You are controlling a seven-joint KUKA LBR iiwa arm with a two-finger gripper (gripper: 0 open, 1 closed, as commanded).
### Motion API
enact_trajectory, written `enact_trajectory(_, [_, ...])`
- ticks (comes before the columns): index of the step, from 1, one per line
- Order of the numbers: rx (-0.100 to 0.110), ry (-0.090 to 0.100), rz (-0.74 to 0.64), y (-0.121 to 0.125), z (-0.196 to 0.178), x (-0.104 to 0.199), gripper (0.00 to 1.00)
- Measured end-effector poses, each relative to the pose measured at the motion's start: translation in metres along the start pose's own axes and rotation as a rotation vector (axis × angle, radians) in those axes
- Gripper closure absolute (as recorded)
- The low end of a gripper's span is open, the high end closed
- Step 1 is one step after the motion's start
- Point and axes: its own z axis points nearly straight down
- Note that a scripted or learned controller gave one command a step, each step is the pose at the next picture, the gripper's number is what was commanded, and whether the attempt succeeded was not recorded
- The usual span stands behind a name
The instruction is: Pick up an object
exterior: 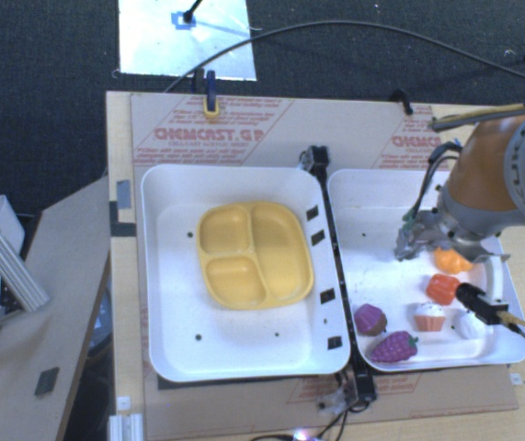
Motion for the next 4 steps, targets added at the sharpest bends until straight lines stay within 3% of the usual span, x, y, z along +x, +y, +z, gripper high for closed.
enact_trajectory(2, [-0.003, -0.001, -0.004, 0.009, -0.094, 0.003, 1.0])
enact_trajectory(3, [-0.004, -0.001, -0.005, 0.011, -0.157, -0.001, 1.0])
enact_trajectory(4, [0.001, 0.002, -0.009, 0.018, -0.152, 0.051, 1.0])
